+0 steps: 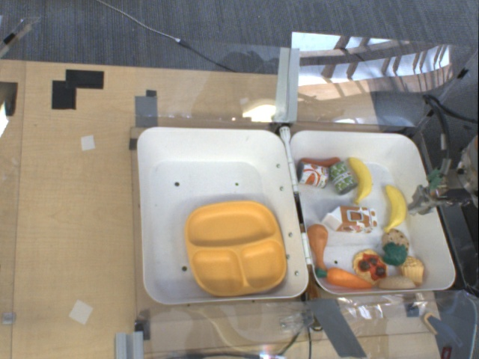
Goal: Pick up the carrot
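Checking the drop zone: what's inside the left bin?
The left bin holds one yellow divided tray, its three compartments bare. Whatever lies beneath the tray is covered.

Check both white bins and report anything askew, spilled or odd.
Nothing looks spilled or damaged. The yellow sectioned plastic tray lies slightly skewed in the left white bin. The toy food sits jumbled in the right white bin, with the orange toy carrot lying flat along its near wall.

The tabletop (67, 223) looked like pale matt wood; the bins (161, 163) and yellow tray (236, 247) were smooth plastic.
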`<action>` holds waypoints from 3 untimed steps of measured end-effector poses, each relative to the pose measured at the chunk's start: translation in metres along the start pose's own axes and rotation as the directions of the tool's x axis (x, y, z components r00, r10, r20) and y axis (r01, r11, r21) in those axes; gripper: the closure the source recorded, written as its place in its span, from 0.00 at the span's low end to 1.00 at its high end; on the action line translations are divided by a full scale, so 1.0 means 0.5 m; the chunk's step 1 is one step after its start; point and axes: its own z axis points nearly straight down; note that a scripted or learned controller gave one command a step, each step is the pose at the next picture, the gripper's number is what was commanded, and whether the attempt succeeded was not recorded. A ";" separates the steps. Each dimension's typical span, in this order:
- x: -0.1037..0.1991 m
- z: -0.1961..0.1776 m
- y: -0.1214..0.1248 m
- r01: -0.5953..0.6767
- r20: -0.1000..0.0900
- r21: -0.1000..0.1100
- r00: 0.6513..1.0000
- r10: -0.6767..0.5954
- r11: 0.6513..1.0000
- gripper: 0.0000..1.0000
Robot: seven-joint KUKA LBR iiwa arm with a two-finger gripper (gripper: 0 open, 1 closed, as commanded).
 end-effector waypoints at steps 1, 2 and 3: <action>0.003 -0.013 0.003 0.009 0.000 0.004 1.000 -0.009 1.000 1.00; 0.095 -0.063 0.004 0.287 -0.005 0.006 0.958 -0.287 0.958 1.00; 0.002 -0.071 0.006 0.650 -0.006 0.005 0.760 -0.650 0.760 1.00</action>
